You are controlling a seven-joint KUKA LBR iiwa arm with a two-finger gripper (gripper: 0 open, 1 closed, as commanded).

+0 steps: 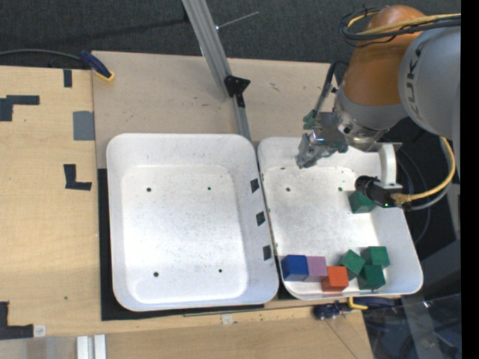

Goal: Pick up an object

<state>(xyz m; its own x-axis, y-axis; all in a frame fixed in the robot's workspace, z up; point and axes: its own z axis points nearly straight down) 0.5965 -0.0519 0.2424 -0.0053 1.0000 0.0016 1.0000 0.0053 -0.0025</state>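
Two white bins (pixel 183 144) rest on a tan bench (pixel 45 223).

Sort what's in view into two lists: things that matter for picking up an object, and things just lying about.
For the job:
gripper
right bin
blue block
purple block
orange block
green blocks
lone green block

Lying about:
left bin
blue-handled tool
metal pole
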